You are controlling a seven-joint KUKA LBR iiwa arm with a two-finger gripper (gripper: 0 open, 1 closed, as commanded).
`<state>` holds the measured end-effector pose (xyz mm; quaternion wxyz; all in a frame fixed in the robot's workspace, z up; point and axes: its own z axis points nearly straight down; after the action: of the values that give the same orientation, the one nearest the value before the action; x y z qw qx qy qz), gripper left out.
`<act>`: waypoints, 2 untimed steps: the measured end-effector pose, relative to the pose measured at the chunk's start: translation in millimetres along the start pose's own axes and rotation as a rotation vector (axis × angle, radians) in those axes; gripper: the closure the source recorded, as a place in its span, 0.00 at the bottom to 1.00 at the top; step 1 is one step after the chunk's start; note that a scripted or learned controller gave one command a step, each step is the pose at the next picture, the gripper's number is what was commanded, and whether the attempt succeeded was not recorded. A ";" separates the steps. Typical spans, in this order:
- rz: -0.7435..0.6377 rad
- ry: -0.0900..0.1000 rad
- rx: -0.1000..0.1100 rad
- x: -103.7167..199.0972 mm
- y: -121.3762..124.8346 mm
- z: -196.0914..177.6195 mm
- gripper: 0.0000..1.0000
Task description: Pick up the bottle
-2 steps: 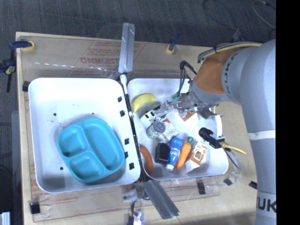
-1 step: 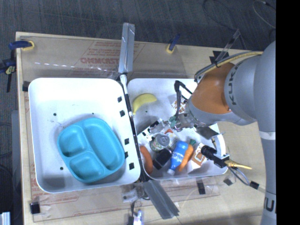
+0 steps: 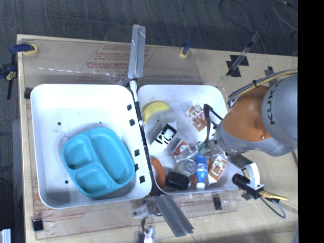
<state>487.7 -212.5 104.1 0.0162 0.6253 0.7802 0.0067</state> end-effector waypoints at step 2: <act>0.101 0.013 0.031 29.8 23.6 2.9 1.00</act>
<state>504.4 -178.3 101.4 0.0011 0.6642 0.7476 -0.0006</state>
